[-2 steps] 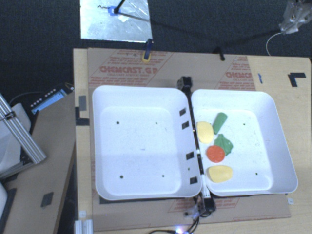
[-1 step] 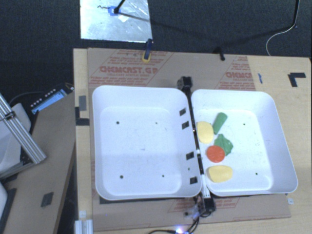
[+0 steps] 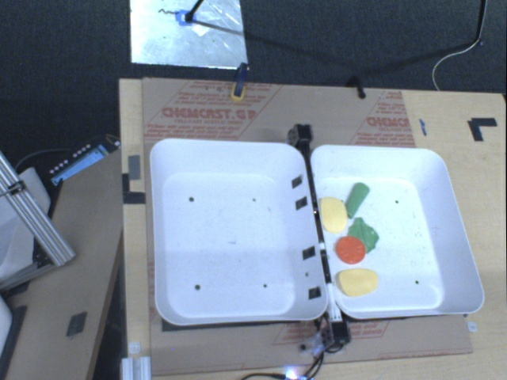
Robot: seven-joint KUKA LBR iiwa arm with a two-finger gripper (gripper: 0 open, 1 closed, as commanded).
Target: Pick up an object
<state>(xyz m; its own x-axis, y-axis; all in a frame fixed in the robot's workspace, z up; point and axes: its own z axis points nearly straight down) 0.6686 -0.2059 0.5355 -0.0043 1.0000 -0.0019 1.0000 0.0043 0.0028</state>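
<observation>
A lab test bench: two white bins (image 3: 230, 153) on printed board (image 3: 206, 111) (cables trailing), aluminium framing (image 3: 32, 220).

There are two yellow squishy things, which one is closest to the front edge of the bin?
The oval yellow piece lying just below the round red-orange piece; the other yellow piece sits farther back.

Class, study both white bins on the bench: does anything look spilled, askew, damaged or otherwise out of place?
Nothing stands out. The right bin holds five small items bunched near its left wall: a yellow piece, a green stick, a green lump, a red-orange ball and another yellow piece. All lie inside the bin, with no spill or damage visible.
</observation>
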